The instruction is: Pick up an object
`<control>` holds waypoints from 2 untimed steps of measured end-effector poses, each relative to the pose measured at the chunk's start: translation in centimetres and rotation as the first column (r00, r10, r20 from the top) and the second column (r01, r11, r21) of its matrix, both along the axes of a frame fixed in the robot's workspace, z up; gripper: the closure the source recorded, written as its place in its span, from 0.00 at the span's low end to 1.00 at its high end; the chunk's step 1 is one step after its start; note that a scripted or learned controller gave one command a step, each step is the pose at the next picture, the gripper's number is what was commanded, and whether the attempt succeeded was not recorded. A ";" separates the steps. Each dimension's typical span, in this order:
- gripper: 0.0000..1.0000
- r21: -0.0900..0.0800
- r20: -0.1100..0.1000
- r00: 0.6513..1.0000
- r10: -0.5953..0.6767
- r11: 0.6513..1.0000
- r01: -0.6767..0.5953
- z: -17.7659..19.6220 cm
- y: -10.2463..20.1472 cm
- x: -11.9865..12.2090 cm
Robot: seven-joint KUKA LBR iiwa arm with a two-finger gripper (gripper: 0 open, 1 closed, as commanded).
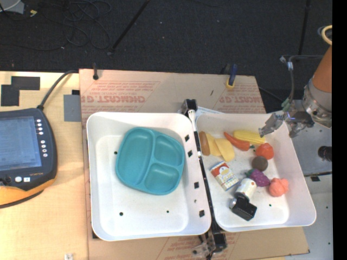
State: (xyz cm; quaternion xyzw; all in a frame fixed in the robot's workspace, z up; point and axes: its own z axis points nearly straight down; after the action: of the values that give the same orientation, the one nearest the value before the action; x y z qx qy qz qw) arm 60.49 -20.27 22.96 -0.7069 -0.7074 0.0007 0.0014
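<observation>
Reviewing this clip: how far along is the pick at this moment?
Done: nothing lifted; the toy foods, such as the corn and the pink piece, lie in the right bin. In hand: the gripper is at that bin's upper right edge, near the corn, with nothing visible between its fingers. Left: descend, grasp, lift. The teal tray sits in the left bin.

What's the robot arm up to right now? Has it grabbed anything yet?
Gripper above right bin's far edge, nothing visibly held. Toy food untouched; yellow corn and tomato nearest. Teal plate alone in left bin.
</observation>
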 end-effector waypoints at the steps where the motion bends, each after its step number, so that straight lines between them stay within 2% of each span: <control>1: 0.00 -0.005 0.016 1.000 0.001 1.000 -0.001 17.8 3.0 -7.5; 2: 0.00 -0.002 0.015 1.000 0.008 1.000 -0.008 30.4 10.9 -8.3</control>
State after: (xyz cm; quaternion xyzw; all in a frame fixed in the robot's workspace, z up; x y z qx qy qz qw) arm 52.20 -9.38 53.31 -0.7039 -0.7103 -0.0042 -0.0046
